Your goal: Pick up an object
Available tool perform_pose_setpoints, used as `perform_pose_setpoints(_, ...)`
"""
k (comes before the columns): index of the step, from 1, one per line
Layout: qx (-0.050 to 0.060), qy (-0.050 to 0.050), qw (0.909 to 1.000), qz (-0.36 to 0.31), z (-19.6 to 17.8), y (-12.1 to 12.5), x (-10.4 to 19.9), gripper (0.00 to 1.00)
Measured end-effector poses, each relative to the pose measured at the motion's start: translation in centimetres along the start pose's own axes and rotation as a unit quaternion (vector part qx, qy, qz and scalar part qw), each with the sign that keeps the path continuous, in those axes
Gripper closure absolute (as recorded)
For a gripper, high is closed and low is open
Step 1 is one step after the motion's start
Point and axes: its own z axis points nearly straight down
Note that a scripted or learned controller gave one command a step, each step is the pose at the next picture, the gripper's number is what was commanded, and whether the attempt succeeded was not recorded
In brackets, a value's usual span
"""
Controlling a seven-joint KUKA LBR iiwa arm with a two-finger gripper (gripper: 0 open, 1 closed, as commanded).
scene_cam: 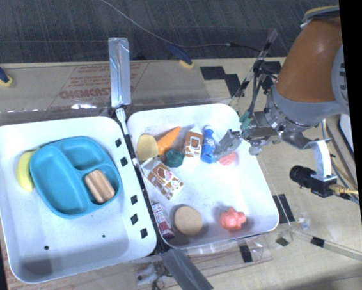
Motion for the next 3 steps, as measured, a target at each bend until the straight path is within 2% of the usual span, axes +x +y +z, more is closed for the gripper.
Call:
perform_pose_setpoints(1, 0.005, 0.001, 0.9948, 0.102, 12.9, 2.3, 3.5, 0.0)
perform_pose_setpoints(2, 0.0, 0.002, 0.9999, 0.016, 19.6, 7.2, -2.7, 0.0)
perform_pose_setpoints(3, 0.018, 0.005, 0.9996, 0.023, 19.8, 11.9, -1.4, 0.0)
